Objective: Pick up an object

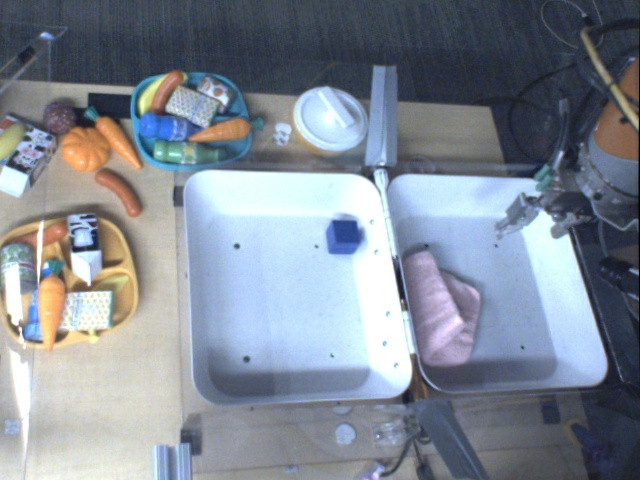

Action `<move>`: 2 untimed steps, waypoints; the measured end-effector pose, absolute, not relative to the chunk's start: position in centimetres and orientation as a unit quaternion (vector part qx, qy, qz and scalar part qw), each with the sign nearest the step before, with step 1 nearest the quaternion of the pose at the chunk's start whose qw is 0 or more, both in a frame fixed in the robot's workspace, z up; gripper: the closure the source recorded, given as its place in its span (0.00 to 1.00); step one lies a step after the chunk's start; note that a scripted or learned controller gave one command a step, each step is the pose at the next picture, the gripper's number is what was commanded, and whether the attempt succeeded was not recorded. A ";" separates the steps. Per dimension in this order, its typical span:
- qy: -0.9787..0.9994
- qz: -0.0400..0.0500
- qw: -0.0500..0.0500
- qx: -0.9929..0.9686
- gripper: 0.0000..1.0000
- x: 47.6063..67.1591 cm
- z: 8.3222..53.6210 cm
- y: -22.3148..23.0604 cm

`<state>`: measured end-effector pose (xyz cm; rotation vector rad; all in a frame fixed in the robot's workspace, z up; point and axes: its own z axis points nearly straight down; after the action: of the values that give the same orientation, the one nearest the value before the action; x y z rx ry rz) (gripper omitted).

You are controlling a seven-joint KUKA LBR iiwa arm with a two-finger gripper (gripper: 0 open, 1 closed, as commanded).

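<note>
Shows the gripper (527, 230) over the far right part of the right bin (590, 353), on the grey arm (612, 158) with its orange band entering from the right. Hangs with jaws released and spread, nothing between them.

Nearer the camera than the jaws and to their left, inside the same bin: a pink cloth (440, 308), folded and rumpled, lying against the bin's left wall. Sits apart from the fingertips, with bare white floor between.

Well to the left of the jaws, beyond the seam where the two bins meet: a blue cube (344, 236), resting on the floor of the left bin (200, 298) near its far right corner. Stands alone, clear of the walls.

Farther left of the jaws and beyond the bins, on the wooden bench (160, 368):
- a white lidded bowl (331, 120), just beside an upright metal post (381, 118);
- a blue bowl (190, 118) heaped with toy food;
- an orange toy pumpkin (83, 149), a toy carrot (120, 140) and a toy sausage (120, 193), lying loose;
- a yellow plate (120, 298) at the far left edge, carrying more toy food and small cartons.

To the right of the jaws, behind the arm: dark cables (560, 28) looping over the floor.
</note>
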<state>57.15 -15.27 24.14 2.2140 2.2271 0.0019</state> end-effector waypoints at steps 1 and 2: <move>0.711 0.000 0.000 0.703 0.00 55.9 17.3 -15.1; 0.795 0.004 0.006 0.607 0.00 53.6 9.0 -12.2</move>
<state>53.58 -12.23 9.05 1.8978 2.4876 0.0118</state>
